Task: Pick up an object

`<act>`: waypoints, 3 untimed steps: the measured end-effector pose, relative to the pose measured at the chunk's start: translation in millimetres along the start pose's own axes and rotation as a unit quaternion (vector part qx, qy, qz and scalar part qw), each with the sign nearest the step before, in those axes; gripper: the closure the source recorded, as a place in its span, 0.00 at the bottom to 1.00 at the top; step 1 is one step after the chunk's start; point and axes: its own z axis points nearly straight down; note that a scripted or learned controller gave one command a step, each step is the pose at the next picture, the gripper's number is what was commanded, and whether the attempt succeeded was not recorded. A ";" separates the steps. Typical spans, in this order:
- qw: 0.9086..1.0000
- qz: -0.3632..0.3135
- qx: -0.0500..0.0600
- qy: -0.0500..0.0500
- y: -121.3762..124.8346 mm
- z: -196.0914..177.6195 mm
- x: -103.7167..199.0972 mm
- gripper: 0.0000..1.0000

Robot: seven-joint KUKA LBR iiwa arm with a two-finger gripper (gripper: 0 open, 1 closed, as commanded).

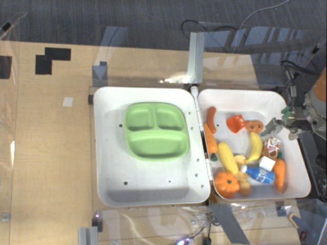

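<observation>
My arm [318, 97] shows an orange band on a rounded body, with grey metal parts below it. The gripper [278, 124] is pale grey metal, blocky at the wrist and narrowing to thin, dull silver fingers [270, 126]. Just behind the hand I see a small greenish spot on the housing, and dark cables [296, 68] run above it.

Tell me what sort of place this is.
Probably a robotics lab: a robot arm reaches over two white bins, one with a green tray, the other full of toy food.
</observation>
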 end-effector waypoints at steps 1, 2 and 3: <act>0.996 -0.088 0.000 0.000 34.6 124.5 -3.5 0.00; 0.986 -0.169 -0.004 -0.001 35.7 156.5 -2.1 0.00; 0.985 -0.173 -0.001 -0.001 35.0 126.8 -2.2 0.00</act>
